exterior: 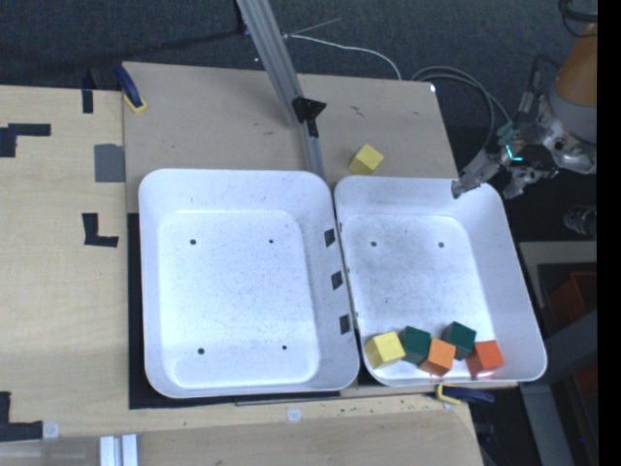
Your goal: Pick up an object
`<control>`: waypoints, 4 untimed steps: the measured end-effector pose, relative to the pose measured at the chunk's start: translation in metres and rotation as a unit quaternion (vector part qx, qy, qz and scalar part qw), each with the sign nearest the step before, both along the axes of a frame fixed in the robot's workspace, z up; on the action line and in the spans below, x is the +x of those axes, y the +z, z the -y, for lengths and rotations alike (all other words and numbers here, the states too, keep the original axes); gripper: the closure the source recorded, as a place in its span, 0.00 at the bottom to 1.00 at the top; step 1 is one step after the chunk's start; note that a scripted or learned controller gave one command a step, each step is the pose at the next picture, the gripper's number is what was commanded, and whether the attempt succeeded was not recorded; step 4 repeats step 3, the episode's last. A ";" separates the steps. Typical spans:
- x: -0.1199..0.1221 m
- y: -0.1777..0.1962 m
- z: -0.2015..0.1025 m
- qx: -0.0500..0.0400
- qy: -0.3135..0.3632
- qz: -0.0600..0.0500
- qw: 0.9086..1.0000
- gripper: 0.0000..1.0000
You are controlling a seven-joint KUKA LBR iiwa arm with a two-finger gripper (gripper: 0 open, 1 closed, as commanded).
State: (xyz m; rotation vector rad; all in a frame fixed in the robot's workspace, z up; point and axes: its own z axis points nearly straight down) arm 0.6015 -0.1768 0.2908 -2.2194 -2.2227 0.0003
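Here, every place is given relative to the right bin (505, 250).

Right bin: a shallow white tray with a speckled floor, edge to edge with the left bin (165, 260).

Blocks: five small cubes bunched in the right bin's near corner, along its front wall.

Yellow block (385, 347): leftmost of the bunch, on the bin floor near the front wall.

Dark green blocks: one (416, 340) just right of the yellow block, another (460, 337) further right.

Orange block (440, 355): between the two green ones, a little nearer the front rim, touching or almost touching them.

Red-orange block (486, 356): rightmost, tight against the bin's right-hand front corner.

Stray yellow cube (366, 159): outside the right bin, on the brown board just beyond its far rim, near the far left corner.

Gripper (470, 183): above the right bin's far right corner, at rim level or over it, well apart from the bunch of blocks.

Gripper state: the dark fingers look drawn close together, tilted down toward the bin's far rim, with nothing between them.

Arm (572, 76): comes in past the right bin's far right side, orange band above the wrist.

Metal pole (277, 51): runs slantwise beyond the far rim, ending near the seam between the bins.
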 end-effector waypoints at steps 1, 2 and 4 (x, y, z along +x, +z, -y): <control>0.022 -0.083 -0.072 0.002 0.003 -0.004 1.000 0.00; 0.054 -0.045 -0.129 0.000 0.001 0.000 1.000 0.00; 0.073 -0.036 -0.171 0.001 0.002 0.001 1.000 0.00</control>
